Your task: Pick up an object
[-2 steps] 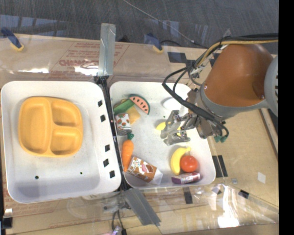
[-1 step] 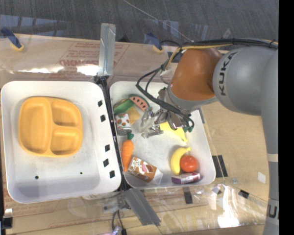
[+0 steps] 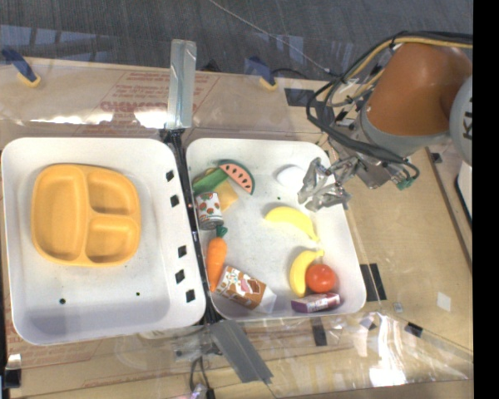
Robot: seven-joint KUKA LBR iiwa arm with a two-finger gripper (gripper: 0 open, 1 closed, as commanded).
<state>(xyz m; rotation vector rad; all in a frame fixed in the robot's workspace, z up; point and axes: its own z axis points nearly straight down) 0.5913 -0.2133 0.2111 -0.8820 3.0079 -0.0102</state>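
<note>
Because the gripper (image 3: 323, 191) hangs over the upper right part of the right bin (image 3: 349, 248) with its metal fingers spread apart and nothing between them, the nearest likely target is the yellow banana (image 3: 289, 219), which lies on the bin floor just below and to the left of the gripper. The banana's long axis runs at a slant, from its blunt end up at the left toward its tip down at the right, close to the bin wall. A descent that lines the fingers along that axis instead of across it would probably push the curved fruit aside and close on air. The wall beside the gripper is another hazard, since a finger could catch on the rim. Farther below the gripper a second banana (image 3: 300, 271) stands nearly upright against a tomato (image 3: 321, 278), so a grab there could nudge both. A white round thing (image 3: 289, 174) lies just left of the gripper.
</note>
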